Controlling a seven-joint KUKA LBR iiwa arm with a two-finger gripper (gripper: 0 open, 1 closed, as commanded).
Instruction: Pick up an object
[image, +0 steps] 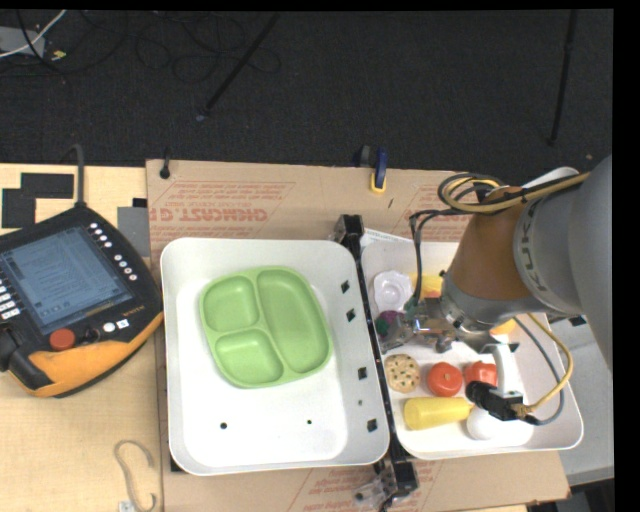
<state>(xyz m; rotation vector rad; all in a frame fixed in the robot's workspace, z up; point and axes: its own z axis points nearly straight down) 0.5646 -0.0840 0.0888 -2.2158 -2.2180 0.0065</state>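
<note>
Right bin (570, 430) holds small toy food: cookie (402, 372), tomato (445, 379), yellow piece (436, 412), clear cup (390, 291). Left bin (190, 400) carries a green divided plate (266, 325). Gripper (418, 325) sits low in the right bin beside a dark purplish item (388, 323); whether anything is clamped, cannot tell. Tomato judged light, rigid, smooth, liable to roll: grip across its widest part. Cookie flat, harder to get under.
</note>
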